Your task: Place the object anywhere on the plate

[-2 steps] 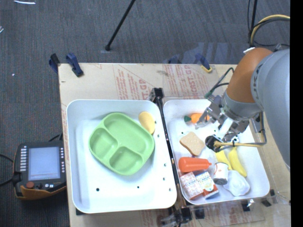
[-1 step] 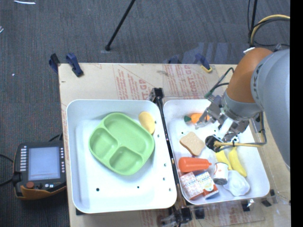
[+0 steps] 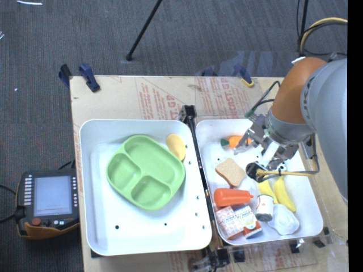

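A light green plate (image 3: 146, 171) with three compartments lies in the left bin (image 3: 91, 208). A yellow oval object (image 3: 176, 146) rests against the plate's upper right rim, on the bin floor. My gripper (image 3: 258, 154) hangs low over the upper middle of the right bin (image 3: 309, 205). It is just right of a bread slice (image 3: 229, 171) and near a small orange item (image 3: 233, 141). A yellow banana (image 3: 279, 188) lies directly below the gripper. I see nothing held.
The right bin also holds an orange carrot (image 3: 231, 196), a red-and-white box (image 3: 238, 220), a small can (image 3: 264, 207) and a white crumpled object (image 3: 285, 222). A handheld pendant (image 3: 50, 200) sits left of the bench. Clamps (image 3: 89, 77) grip the bench's back edge.
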Controlling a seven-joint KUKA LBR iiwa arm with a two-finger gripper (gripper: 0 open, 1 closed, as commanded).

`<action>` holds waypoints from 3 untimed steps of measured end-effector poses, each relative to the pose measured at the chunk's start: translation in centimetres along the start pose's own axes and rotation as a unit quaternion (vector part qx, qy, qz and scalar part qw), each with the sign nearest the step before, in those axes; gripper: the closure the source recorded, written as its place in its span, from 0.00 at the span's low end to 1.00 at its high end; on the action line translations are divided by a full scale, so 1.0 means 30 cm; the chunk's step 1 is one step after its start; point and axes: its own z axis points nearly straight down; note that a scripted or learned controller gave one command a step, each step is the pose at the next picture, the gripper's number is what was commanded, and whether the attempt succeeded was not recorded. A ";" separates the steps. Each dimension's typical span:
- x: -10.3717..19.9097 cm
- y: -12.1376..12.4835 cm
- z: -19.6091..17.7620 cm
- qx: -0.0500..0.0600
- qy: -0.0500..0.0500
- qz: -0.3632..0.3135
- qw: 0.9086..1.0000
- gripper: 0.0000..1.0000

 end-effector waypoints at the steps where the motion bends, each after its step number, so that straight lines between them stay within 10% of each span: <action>1: 0.000 0.000 0.000 0.000 0.000 0.000 1.000 0.00; 2: 0.000 0.000 0.000 0.000 0.000 0.000 1.000 0.00; 3: 0.452 -0.297 -0.098 0.000 0.000 -0.134 0.991 0.00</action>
